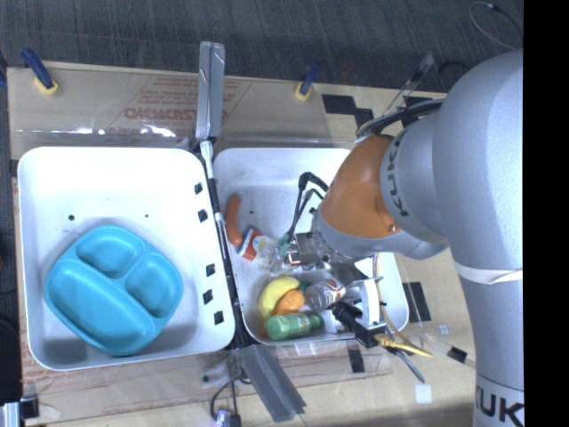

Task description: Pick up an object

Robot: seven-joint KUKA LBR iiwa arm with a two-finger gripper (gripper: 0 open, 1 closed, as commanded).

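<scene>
Grey arm (462, 176), bulking over the frame's right, reaches down into the right bin (267, 163). Its pincer (307, 254) sits mid-bin; whether it grips anything I cannot tell. Just below it, toward lower centre, lie a yellow banana (276, 294), orange fruit (290, 302) and green bottle (292, 326), the bottle lying left-right.

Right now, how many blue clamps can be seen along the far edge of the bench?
2. One blue clamp sits at the far left corner, above the left bin. The other blue clamp sits above the right bin. The arm may hide more.
</scene>
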